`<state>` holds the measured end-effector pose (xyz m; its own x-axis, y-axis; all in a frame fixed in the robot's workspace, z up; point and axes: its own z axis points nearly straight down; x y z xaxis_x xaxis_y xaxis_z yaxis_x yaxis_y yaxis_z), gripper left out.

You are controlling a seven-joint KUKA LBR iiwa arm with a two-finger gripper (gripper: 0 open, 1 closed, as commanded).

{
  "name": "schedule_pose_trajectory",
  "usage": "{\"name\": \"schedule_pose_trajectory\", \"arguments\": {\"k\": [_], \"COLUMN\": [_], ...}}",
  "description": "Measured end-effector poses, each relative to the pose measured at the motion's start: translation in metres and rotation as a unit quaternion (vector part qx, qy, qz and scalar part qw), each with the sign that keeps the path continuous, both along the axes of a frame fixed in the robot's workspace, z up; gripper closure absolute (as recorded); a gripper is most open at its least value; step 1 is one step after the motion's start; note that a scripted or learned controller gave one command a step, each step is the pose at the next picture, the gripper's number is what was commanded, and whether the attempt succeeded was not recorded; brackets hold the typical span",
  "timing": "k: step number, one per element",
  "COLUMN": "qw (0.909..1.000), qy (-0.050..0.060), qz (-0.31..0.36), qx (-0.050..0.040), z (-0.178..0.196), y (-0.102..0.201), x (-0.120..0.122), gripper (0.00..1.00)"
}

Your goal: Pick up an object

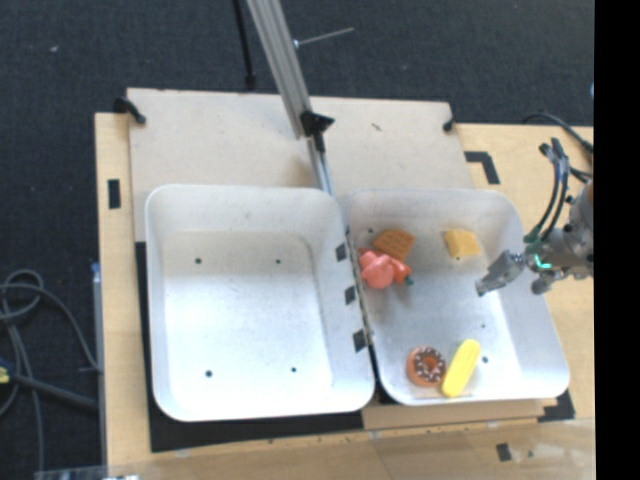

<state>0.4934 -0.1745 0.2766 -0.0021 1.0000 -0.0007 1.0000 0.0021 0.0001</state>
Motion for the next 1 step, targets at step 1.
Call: {"name": "schedule_pose_trajectory", "arguments": {"k": [1], "qw": [1.0000], "qy": [-0.002], "qz": [-0.001], "qx": [-0.0005], "z": [0.0017], "y": [-0.0002], "x": [0.0006], "gripper": [0.00]}}
